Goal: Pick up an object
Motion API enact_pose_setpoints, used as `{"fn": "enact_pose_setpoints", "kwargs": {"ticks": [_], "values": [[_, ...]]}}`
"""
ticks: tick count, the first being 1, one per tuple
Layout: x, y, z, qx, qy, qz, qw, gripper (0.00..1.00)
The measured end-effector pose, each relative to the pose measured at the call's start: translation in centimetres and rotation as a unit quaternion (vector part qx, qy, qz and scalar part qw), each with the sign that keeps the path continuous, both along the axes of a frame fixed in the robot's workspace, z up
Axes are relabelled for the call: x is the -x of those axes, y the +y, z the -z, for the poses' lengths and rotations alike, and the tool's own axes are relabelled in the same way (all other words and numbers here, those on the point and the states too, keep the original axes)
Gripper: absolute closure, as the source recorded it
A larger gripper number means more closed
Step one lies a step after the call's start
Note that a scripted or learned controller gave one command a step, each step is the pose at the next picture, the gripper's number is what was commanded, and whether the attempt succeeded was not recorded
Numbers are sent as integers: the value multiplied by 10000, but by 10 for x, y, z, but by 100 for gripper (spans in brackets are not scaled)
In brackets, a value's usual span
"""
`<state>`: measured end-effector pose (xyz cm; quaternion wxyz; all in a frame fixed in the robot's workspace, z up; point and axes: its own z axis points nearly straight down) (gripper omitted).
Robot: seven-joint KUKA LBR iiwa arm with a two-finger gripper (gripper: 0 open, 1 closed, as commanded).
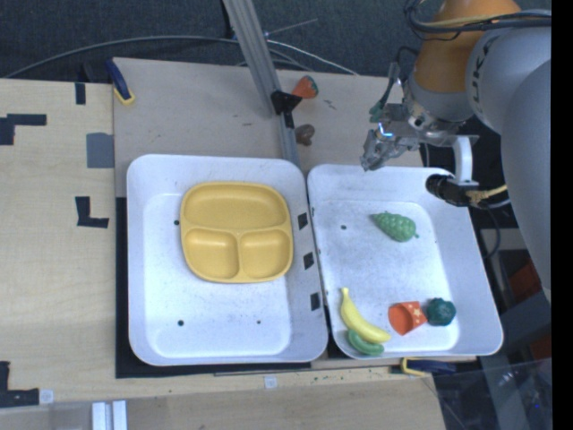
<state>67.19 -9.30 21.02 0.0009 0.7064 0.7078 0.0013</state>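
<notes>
nothing is picked up yet: the gripper (374,157) hangs over the top edge of the right bin (466,240), upper right of the frame, and i cannot tell how it is set. the green bumpy fruit (395,226) lies just below it, while the banana (362,318), orange piece (406,317) and dark green piece (440,311) sit along the bin's bottom edge, so the whole pick remains.

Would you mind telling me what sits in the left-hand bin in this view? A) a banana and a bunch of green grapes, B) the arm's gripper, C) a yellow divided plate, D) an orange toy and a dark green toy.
C: the yellow divided plate lies flat in the left bin, while the banana and green grapes lie in the right bin.
</notes>
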Motion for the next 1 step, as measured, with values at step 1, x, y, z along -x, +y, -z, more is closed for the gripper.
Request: {"fn": "enact_pose_setpoints", "kwargs": {"ticks": [1], "values": [[23, 48, 6, -2, 34, -16, 10000, 100]]}}
